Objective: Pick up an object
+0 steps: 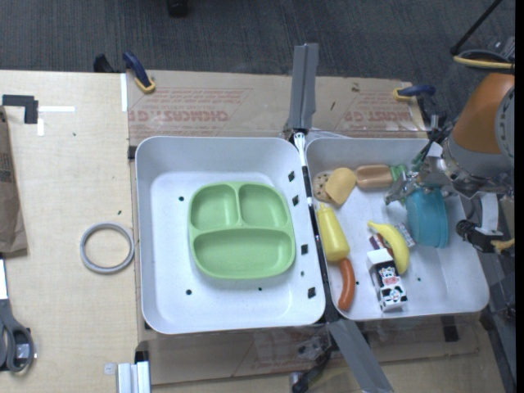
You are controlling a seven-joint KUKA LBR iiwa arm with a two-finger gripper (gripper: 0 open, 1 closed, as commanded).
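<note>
The right bin (pixel 458 289) holds several toys. A blue cup (pixel 428 219) stands near its right side. My gripper (pixel 407 188) hangs at the cup's upper left rim, beside a tan bun (pixel 372 176); I see nothing held in it. A yellow cheese wedge (pixel 336 186) lies at the bin's upper left. Below it come a yellow bottle (pixel 332 232) and a red sausage (pixel 346 284). A banana (pixel 392 242) and a small milk carton (pixel 388 279) lie in the middle.
The left bin (pixel 160 219) contains a green divided plate (pixel 241 229). A grey ring (pixel 107 246) lies on the bench to the left. A metal divider post (pixel 303 88) stands between the bins at the back.
</note>
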